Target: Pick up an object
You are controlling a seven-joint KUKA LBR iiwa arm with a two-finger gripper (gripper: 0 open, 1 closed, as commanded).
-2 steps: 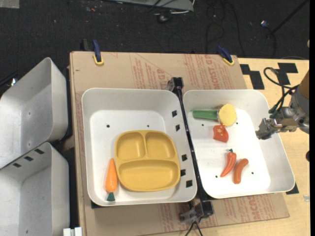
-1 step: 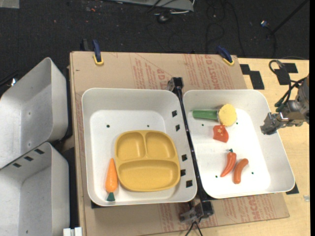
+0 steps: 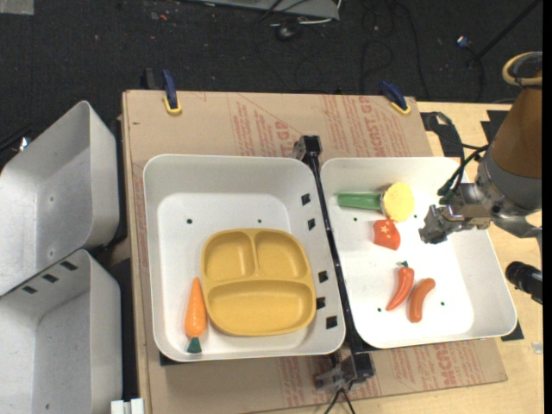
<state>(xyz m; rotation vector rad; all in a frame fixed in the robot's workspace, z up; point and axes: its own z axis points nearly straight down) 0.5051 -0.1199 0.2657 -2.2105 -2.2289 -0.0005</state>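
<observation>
Over the right bin's (image 3: 496,257) right side, the gripper (image 3: 434,228) is hanging just inside the wall, dark and small against the white floor. Nothing is showing between its tips; how far apart they are, cannot tell at this slant. The grey arm (image 3: 509,188) is reaching in over the bench's right edge, with the orange band (image 3: 526,128) above it.

Nearest pick candidates, all lying on the right bin floor: a red strawberry-like piece (image 3: 387,233) just left of the gripper toward the bin's middle, a yellow round item (image 3: 398,200) near the back edge with a green stalk (image 3: 360,200) touching it on the divider side. Toward the front edge a red chili (image 3: 401,286) and an orange sausage-shaped toy (image 3: 420,299) are lying just beside each other, maybe touching.

In the left bin (image 3: 164,231) a yellow divided plate (image 3: 258,281) is sitting near the front, with a carrot (image 3: 196,310) beside it near the front-left corner.

Risks, as judgement: the gripper is looking closer to bare floor than to any object, so a straight descent here is likely closing on nothing. The rounded toys may be rolling or squirting out under the tips. Going for the chili risks nudging or double-grabbing the sausage.
</observation>
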